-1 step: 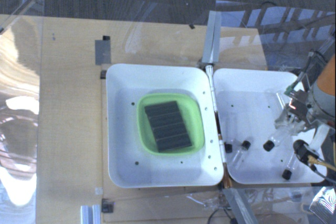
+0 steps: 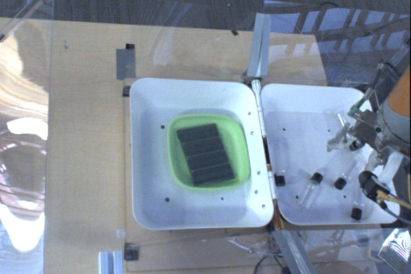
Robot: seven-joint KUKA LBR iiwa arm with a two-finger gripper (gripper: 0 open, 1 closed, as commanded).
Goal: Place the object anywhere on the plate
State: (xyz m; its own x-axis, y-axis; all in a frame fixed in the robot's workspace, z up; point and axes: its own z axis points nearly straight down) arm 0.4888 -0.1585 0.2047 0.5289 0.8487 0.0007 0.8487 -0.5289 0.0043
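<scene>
Looking down, we are seeing the dark ridged object [image 2: 205, 154] already lying on the green plate [image 2: 174, 157]; right of it the claw [image 2: 357, 138] is hovering, grip unclear, so we are advising a straight lift clear.

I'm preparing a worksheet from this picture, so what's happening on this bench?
A robot arm reaches in from the right, its gripper over the right bin. In the left bin sits a green plate with a dark ribbed block already lying flat on it. Small dark bits lie scattered on the right bin's floor.
</scene>
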